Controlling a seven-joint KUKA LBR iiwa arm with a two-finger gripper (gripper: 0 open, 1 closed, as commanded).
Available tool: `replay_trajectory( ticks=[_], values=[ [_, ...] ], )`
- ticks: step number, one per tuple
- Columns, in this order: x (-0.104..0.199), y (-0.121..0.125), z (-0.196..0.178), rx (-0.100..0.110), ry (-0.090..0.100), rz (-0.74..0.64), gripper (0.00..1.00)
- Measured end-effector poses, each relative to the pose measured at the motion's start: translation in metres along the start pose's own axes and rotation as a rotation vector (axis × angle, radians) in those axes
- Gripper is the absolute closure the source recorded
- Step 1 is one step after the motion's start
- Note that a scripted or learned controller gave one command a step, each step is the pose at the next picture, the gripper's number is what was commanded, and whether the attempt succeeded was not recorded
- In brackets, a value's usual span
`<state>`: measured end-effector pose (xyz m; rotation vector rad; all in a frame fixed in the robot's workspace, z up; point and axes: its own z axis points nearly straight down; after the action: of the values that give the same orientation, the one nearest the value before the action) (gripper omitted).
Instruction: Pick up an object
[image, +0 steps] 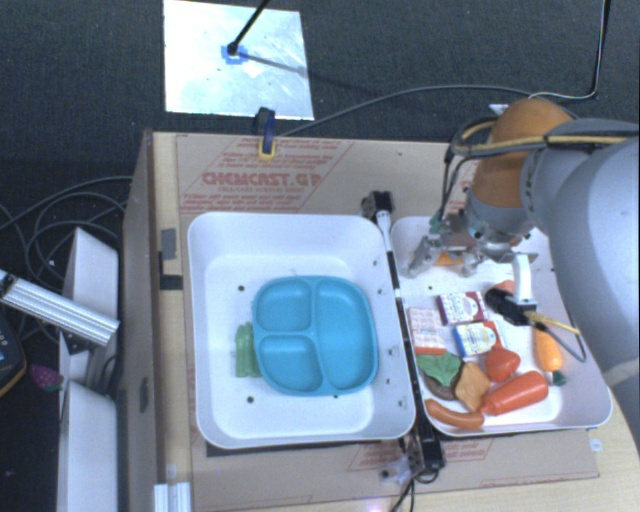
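- Overhead, two white bins sit side by side on the bench: left bin (215, 300) and right bin (600, 400).
- Left bin holds a blue divided plate (313, 335), three compartments, lying flat near the centre.
- A small green item (245, 351) lies touching the plate's left edge; too blurred to identify.
- Right bin holds a crowded pile of toy food at its near half: small printed cartons (460, 308), an orange carrot (547, 350), a red pepper-like piece (503, 362), a red-orange piece (517, 392), a green leafy piece (438, 366), a sausage (453, 417).
- Gripper (447, 253) is at the far end of the right bin, above the pile, apart from the cartons.
- Finger state: cannot tell; nothing is visibly between them.
- Grey arm (590, 230) with its orange band (520, 150) covers the bin's right far corner.
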<state>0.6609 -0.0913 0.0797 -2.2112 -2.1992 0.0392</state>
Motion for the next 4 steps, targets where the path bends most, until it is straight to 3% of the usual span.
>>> replay_trajectory(
  ticks=[1, 2, 3, 4],
  values=[
    [-0.003, 0.001, -0.016, -0.008, 0.004, -0.002, 0.0],
    [-0.022, -0.025, -0.004, -0.034, 0.001, -0.007, 0.0],
    [-0.004, 0.0, -0.003, -0.014, 0.002, -0.004, 0.0],
    [-0.004, 0.007, -0.029, -0.033, 0.002, -0.008, 0.0]
  ],
)
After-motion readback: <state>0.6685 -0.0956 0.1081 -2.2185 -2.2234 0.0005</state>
